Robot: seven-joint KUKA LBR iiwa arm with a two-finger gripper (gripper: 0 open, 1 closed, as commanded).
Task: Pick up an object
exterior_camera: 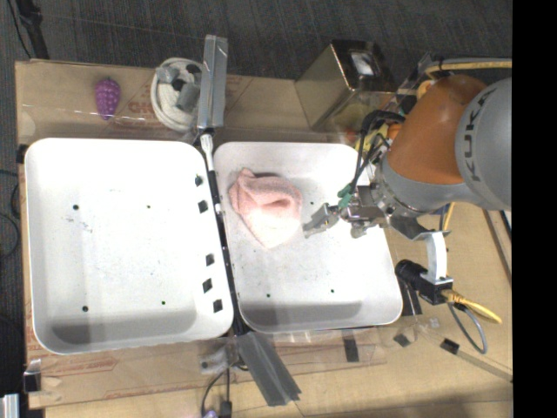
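two white bins (113,320) sit side by side, and one pink cloth (265,205) lies in the bin under the arm. the cloth is a crumpled lump, its long axis running slantwise from upper left to lower right. one gripper (318,220) hovers just right of the cloth, its tip near the cloth's edge; whether its fingers are open or closed cannot be told.

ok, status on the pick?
Tool over right bin, beside pink cloth, nothing seen gripped. Cloth lies in bin's left half. Nothing in the way.
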